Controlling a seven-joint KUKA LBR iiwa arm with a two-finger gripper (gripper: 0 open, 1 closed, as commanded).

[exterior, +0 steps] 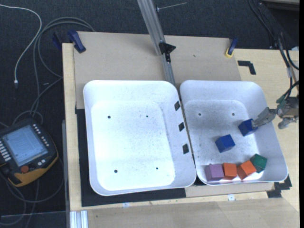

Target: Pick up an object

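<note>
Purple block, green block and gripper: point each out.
purple block (214,171): camera view, its top face.
green block (259,162): camera view, its top face.
gripper (259,121): camera view, its tip.

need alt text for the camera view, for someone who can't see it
The tool reaches in from the right, touching a dark blue block in the right bin. That bin also holds a blue cube and, along its near edge, purple, orange, orange and green blocks.

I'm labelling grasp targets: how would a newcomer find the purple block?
Look in the right bin, along its near wall, where four blocks sit in a row. The purple block is the leftmost, beside an orange block, and the only purple one.
</note>
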